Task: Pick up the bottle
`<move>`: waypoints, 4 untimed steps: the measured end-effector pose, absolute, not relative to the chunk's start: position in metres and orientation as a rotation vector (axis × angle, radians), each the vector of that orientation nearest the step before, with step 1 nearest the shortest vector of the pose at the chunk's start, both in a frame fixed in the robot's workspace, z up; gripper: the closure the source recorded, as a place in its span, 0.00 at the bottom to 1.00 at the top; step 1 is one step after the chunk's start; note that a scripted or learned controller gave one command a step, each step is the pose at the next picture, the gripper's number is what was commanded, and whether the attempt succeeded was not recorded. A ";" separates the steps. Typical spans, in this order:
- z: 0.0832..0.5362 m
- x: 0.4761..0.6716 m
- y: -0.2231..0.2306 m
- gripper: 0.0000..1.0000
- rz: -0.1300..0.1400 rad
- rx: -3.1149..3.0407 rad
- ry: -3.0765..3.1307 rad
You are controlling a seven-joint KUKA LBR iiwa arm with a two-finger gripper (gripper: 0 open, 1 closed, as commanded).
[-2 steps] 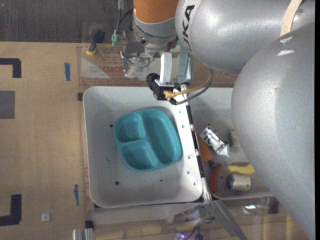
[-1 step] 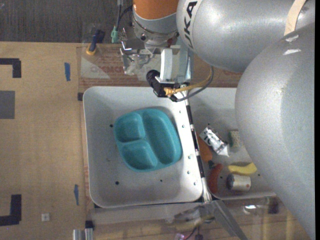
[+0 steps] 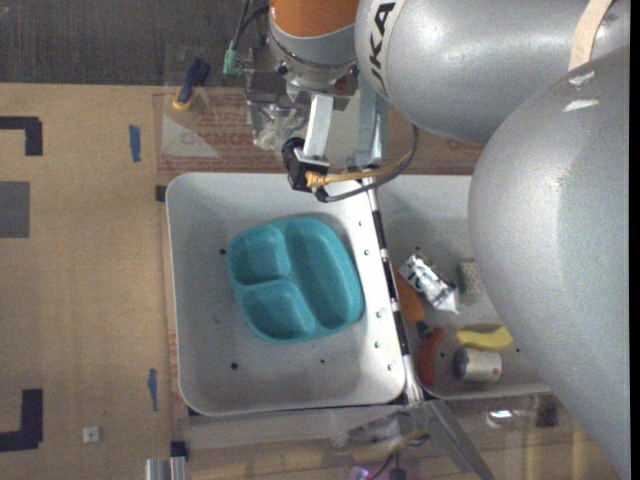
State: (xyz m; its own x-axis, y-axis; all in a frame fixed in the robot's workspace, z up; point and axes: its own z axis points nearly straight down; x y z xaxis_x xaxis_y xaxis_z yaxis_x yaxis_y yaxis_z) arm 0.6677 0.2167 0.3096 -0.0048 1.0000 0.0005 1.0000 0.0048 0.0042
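My gripper (image 3: pixel 283 133) hangs below the orange wrist band, over the far rim of the left bin (image 3: pixel 200 298). A clear, crinkled object (image 3: pixel 268 120) that may be the bottle sits right at the gripper, above the bench beyond the bin. I cannot make out whether it is gripped. The arm's grey bulk hides much of the right bin (image 3: pixel 440 233).
A teal divided plate (image 3: pixel 296 278) lies in the middle of the left bin. The right bin holds a black-and-white packet (image 3: pixel 429 280), orange items (image 3: pixel 430 356), a yellow piece (image 3: pixel 485 336) and a silver can (image 3: pixel 478 365). A blue-and-yellow tool (image 3: pixel 190 83) lies on the bench at the back.
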 end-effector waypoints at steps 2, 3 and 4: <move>0.308 0.652 0.223 1.00 -0.004 2.543 1.847; 0.304 0.596 0.225 1.00 -0.004 2.581 1.796; 0.281 0.550 0.224 1.00 -0.004 2.619 1.739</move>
